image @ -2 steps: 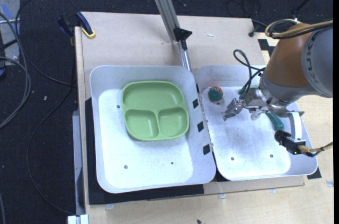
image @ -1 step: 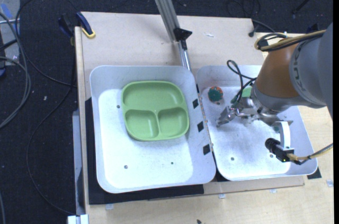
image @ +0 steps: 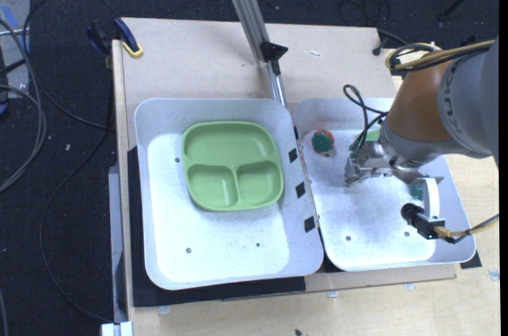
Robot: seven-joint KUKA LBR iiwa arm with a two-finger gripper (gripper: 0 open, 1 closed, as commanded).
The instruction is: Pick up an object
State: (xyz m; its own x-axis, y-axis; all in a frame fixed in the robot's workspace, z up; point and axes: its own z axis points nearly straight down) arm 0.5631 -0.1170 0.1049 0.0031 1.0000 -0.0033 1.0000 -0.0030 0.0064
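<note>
A small ball point(image: 322, 140), green with red patches, lies in the right bin point(image: 361, 227) near its far left corner. My gripper point(image: 354, 171) hangs low over the middle of that bin, a short way right of and nearer than the ball, and apart from it. The grey arm with its orange band point(image: 421, 100) reaches in from the right and covers the bin's right part. A bit of a teal object point(image: 416, 189) peeks out below the wrist, mostly hidden.
The left bin point(image: 222, 251) holds a green divided plate point(image: 233, 165). A slanted metal pole point(image: 250, 5) rises behind the bins. Cables and a white bracket point(image: 431, 207) hang from the wrist over the right bin's near right corner.
</note>
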